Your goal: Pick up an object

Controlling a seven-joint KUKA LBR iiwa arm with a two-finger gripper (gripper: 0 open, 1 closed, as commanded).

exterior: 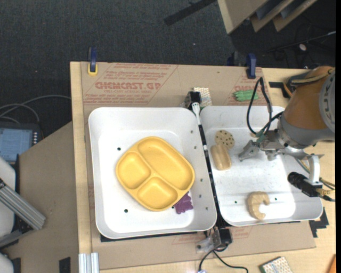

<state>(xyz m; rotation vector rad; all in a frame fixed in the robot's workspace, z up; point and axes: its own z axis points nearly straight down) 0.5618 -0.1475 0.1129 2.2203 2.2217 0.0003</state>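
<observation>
Gripper (249, 151) at right-centre of frame, finger state cannot be told; to grasp bread roll (220, 157) just left, centre over it, descend straight.

From my remote seat I look down on a pale wooden desk (80, 176) covered by a brown board (133, 85) printed with red lettering. Two blue clamps (93, 59) pin the board's far edge. Dark carpet (106, 26) spreads beyond the desk. At far right I see stacked wooden planks (266, 13). At left, a grey metal rail (18, 205) lies slanted.
</observation>
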